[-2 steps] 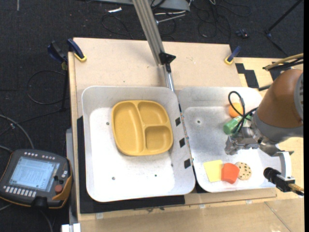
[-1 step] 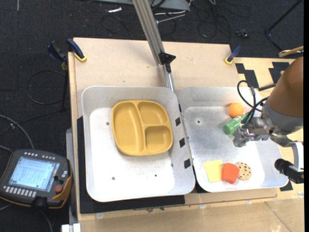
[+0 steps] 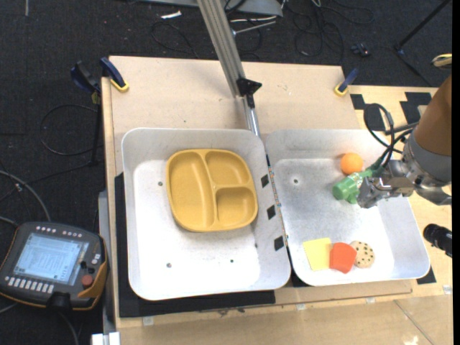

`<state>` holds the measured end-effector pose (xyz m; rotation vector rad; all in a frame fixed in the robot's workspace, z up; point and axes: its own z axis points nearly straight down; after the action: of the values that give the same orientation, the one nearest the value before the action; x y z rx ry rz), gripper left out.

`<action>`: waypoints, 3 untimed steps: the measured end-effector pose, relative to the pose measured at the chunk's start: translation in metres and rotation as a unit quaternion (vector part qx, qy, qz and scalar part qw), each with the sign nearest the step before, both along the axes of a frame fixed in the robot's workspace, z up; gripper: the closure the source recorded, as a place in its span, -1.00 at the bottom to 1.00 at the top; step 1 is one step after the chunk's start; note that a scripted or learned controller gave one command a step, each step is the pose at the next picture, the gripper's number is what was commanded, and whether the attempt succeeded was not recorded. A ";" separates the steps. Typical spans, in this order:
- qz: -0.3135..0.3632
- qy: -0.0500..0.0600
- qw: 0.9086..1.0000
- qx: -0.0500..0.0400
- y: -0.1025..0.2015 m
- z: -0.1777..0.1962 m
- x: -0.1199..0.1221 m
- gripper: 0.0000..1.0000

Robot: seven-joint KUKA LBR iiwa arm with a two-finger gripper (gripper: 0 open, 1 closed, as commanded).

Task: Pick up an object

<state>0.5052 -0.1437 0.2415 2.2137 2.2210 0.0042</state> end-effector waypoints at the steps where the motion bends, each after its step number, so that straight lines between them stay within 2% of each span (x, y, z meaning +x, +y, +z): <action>1: 0.002 0.002 1.000 0.001 0.048 0.007 0.016 1.00; 2: 0.003 0.002 1.000 0.002 0.105 0.011 0.042 1.00; 3: 0.002 0.002 1.000 0.002 0.146 0.011 0.066 1.00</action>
<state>0.5715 0.0023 0.2530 2.2126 2.2292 0.0039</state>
